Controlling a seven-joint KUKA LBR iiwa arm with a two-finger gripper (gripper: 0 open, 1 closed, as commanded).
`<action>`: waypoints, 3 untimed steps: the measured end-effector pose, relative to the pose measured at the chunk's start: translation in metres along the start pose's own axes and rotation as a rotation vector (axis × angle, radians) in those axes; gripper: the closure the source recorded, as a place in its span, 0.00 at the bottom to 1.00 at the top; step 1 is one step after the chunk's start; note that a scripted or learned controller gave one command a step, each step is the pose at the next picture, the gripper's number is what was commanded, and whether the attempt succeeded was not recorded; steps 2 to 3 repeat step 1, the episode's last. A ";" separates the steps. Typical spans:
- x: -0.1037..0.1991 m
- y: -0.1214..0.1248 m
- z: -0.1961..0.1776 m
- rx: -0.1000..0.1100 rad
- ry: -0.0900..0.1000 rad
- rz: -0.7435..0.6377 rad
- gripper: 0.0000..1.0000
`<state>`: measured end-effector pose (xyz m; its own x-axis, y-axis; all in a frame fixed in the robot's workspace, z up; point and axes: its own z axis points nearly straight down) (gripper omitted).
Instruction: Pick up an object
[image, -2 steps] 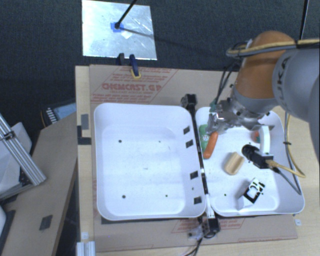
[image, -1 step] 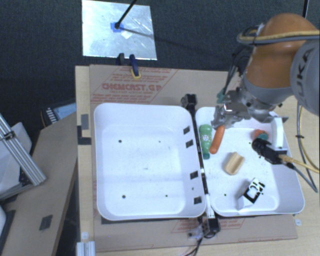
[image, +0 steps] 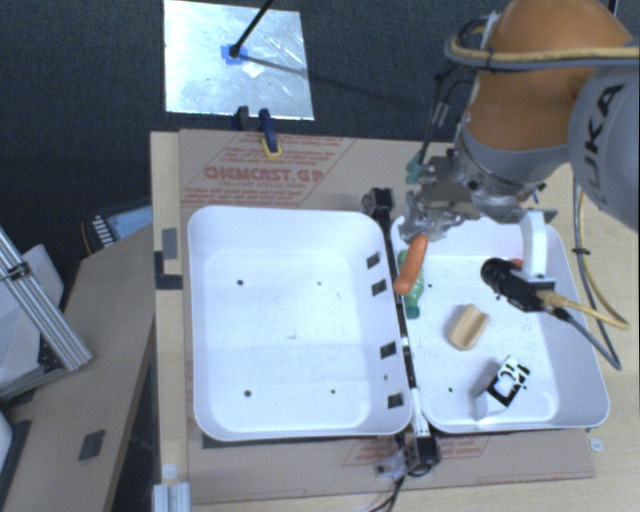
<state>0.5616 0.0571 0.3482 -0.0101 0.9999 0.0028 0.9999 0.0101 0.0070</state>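
- The pincer (image: 428, 232) hangs over the near-left part of the right bin (image: 592, 402). Its fingers look closed on the upper tip of the carrot (image: 410, 268).
- The carrot hangs at a slant from that tip, green end down, just beside the rim shared by the two bins. I cannot tell whether the green end touches the bin floor or is just above it.
- The grip is at the very end of a long, smooth, tapering thing, so I judge it weak. The carrot could swing or slide out.
- The lift should go straight up and slowly, with no sideways pull until the low end is well above the rim. A snag there would lever the carrot out of the fingers.
- Avoid sharp wrist turns, as a swinging load works a tip grip loose.
- The block (image: 466, 327) lies near the carrot's low end but apart from it. The black-and-white piece (image: 510, 381) lies further toward the near corner. Neither is in the way of a vertical lift.
- The left bin (image: 290, 330) lies just across the rim on the table (image: 120, 300).
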 end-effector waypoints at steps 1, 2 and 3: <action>0.014 -0.048 0.097 0.018 -0.003 0.009 1.00; 0.014 -0.048 0.097 0.018 -0.003 0.009 1.00; 0.014 -0.048 0.097 0.018 -0.003 0.009 1.00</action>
